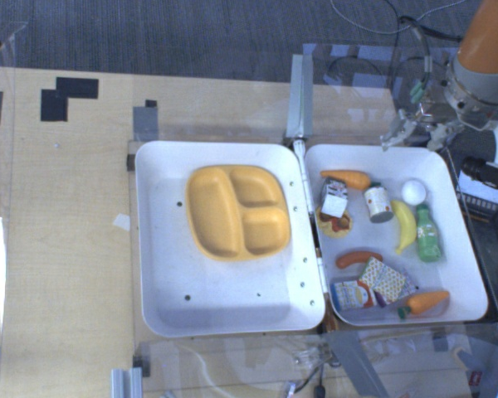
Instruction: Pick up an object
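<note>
A: Where does the arm [488,36] stand?

B: At the upper right of the frame, above the far rim of the right bin [469,259]. The gripper [415,131] hangs over that rim, near the white ball [413,191]. Its jaws look parted, with nothing between them.

A: So no object picked yet?

B: I judge not; this reads as the approach step. All candidates lie in the right bin: a carrot [346,179] at the top, a small can [378,205], a banana [406,225], a green bottle [427,236], a sausage [358,259], and a second carrot [427,303] at the lower right. The left bin [162,239] carries a yellow divided tray [236,211].

A: What does the next move call for?

B: Probably choosing one item, centring the jaws over it and descending. The ball is closest but may roll; the items crowd each other, so clean clearance matters
</note>
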